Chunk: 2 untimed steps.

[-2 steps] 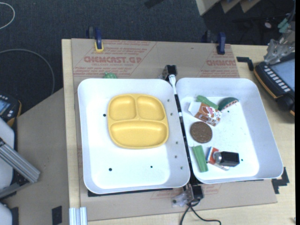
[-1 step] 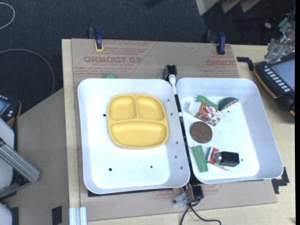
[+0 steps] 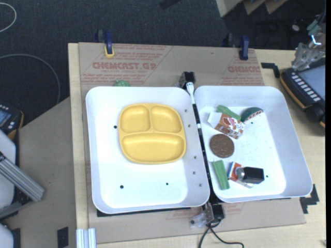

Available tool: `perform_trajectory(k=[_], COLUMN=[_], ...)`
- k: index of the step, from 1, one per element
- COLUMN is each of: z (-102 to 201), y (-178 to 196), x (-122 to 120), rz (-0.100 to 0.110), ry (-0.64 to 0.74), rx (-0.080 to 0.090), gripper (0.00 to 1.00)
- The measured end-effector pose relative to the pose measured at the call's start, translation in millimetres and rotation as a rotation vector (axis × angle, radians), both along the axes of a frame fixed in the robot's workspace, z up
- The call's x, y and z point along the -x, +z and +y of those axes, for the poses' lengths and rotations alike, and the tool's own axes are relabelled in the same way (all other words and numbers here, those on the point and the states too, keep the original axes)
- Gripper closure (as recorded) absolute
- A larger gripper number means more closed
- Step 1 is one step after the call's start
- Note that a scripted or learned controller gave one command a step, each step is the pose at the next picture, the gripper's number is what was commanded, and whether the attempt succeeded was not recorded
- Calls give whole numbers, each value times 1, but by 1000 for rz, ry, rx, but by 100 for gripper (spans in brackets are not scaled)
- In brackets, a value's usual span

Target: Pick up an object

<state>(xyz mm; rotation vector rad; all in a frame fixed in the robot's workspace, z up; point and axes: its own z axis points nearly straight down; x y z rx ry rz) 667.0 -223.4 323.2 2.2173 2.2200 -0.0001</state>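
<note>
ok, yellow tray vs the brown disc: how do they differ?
Bin: the yellow tray lies in the left bin; the brown disc lies in the right bin.
Size: the yellow tray is far larger than the brown disc.
Shape: the yellow tray is a rounded rectangle with three compartments; the brown disc is round and undivided.
Neighbours: the yellow tray sits alone; the brown disc has small items close around it.
Shared: both lie flat.

A yellow divided plate [image 3: 152, 133] lies in the left bin [image 3: 103, 180]. The right bin [image 3: 289, 154] holds a brown round disc [image 3: 222, 145], a green stick [image 3: 221, 173], a black block [image 3: 252, 174], a red-and-white packet [image 3: 229, 125] and a dark green piece [image 3: 252, 113].
</note>
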Motion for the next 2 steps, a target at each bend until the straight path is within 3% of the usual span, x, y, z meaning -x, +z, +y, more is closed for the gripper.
perform_trajectory(k=[1, 2], z=[0, -1], y=[-6, 106], x=[0, 15], rz=[3, -13], ry=[0, 0], rx=[-1, 4], gripper=[100, 100])
